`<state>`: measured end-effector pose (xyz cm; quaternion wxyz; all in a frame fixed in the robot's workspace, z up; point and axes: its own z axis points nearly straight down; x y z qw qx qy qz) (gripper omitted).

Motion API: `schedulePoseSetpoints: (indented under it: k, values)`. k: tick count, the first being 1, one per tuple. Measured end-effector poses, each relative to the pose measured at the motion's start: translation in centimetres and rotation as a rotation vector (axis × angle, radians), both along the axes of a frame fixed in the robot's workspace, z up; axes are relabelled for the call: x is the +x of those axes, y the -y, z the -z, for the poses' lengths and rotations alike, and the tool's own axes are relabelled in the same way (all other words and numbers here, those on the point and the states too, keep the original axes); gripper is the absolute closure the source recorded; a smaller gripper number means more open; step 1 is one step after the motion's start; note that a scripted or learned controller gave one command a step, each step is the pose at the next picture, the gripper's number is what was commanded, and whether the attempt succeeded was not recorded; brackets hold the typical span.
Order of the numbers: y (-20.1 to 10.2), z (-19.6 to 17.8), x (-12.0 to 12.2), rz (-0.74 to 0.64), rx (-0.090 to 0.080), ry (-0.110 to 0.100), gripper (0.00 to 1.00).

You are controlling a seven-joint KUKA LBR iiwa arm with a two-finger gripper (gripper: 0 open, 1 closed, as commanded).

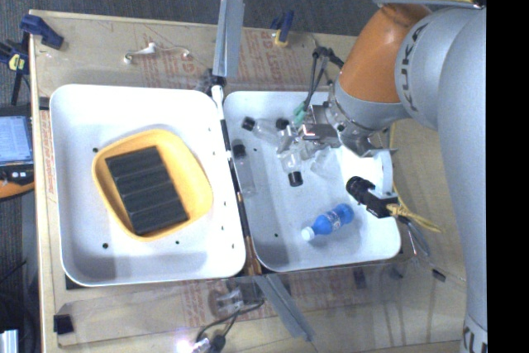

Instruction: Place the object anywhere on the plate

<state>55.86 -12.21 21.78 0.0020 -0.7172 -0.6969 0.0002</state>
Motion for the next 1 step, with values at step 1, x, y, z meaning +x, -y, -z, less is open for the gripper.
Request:
schedulePoseSetpoints:
  k: [1]
  values:
    - [0.0,0.0,0.0,0.0,0.0,0.0,0.0]
